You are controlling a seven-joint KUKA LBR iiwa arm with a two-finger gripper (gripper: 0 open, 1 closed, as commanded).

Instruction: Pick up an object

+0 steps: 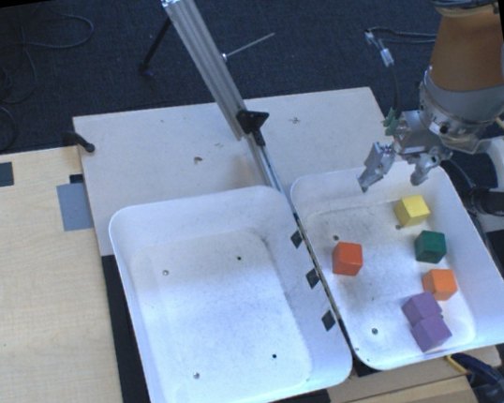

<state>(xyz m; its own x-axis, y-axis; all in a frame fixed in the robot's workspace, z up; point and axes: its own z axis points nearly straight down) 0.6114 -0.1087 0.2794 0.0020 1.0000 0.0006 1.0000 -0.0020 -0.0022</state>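
Observation:
My gripper [397, 169] hangs over the far edge of the right bin [384, 347], its two fingers spread open with nothing between them. Just below and to its right a yellow cube [413, 209] lies on the bin floor. A red-orange cube [346, 259] sits near the bin's middle. Along the right side lie a dark green cube [431, 245], a smaller orange cube [439, 283] and a purple block [425, 320].
The left bin [146, 250] stands beside the right one, split from it by a divider with black clips [312, 277]. A slanted aluminium rail [216, 73] rises behind the bins. Cables lie on the dark floor at the back.

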